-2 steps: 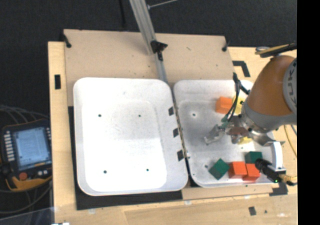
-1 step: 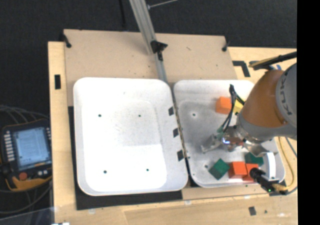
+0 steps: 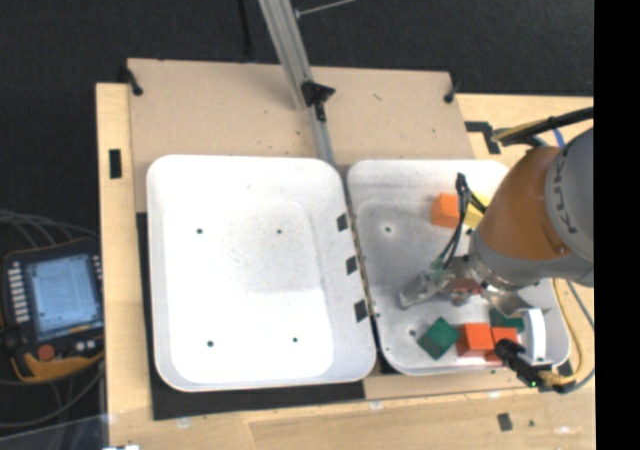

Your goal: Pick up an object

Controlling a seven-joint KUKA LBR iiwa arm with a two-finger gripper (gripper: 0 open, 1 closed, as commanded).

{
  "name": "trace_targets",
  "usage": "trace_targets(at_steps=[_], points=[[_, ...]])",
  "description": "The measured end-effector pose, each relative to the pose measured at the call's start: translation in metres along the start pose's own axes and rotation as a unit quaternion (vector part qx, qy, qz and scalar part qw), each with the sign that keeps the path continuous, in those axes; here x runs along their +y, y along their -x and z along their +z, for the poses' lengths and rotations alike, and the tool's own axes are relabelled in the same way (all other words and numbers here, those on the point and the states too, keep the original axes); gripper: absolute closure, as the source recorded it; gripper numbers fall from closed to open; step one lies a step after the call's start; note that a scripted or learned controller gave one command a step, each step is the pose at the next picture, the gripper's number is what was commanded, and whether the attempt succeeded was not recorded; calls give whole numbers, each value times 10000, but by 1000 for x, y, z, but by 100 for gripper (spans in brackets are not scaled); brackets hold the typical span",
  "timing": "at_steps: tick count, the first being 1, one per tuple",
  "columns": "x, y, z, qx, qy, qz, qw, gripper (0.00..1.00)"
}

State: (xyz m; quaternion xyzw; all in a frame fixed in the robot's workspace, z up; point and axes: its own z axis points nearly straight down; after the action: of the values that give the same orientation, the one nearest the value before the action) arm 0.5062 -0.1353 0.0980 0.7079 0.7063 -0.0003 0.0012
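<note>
Gripper (image 3: pixel 425 290) is being held low in right bin (image 3: pixel 390 198), just above green block (image 3: pixel 436 338); finger state can't be told. Orange block (image 3: pixel 476 338) is lying beside green.

I saw the bench (image 3: pixel 115 268), light wood w/ a brown board (image 3: pixel 290 103) on top. Two white bins lay side by side on it, touching in the middle: the left bin (image 3: pixel 250 173) and the right bin (image 3: pixel 400 178). A teach pendant (image 3: pixel 55 303) sat off its left edge.
</note>
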Motion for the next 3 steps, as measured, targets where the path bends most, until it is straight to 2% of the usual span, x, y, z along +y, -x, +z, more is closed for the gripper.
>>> trace_targets(at_steps=[1,3], points=[[1,0,-11,7,23,32,10000,100],[4,0,-98,2,29,-29,10000,100]])
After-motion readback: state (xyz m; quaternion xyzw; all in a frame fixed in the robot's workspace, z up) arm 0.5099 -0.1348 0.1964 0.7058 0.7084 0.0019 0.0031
